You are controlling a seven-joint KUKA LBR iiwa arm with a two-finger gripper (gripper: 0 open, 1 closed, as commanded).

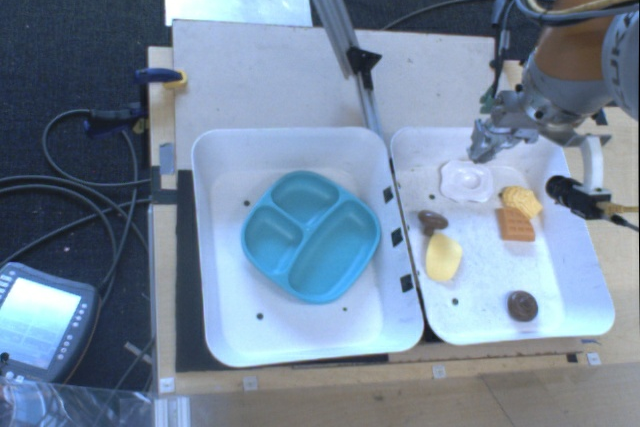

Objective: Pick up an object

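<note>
Two white bins sit side by side. One blue plate [311, 249] lies in the left bin [215, 215]. Right of it, in the right bin [575, 265], are my foods: a yellow piece [443, 257], a white egg [467, 181], a cracker [516, 225]. My pincer [482, 147] hangs just above the egg, upper right; I cannot tell how it is set.

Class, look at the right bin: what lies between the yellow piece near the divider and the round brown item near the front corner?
In the camera view, bare white bin floor lies between the yellow piece and the round brown item.
</note>
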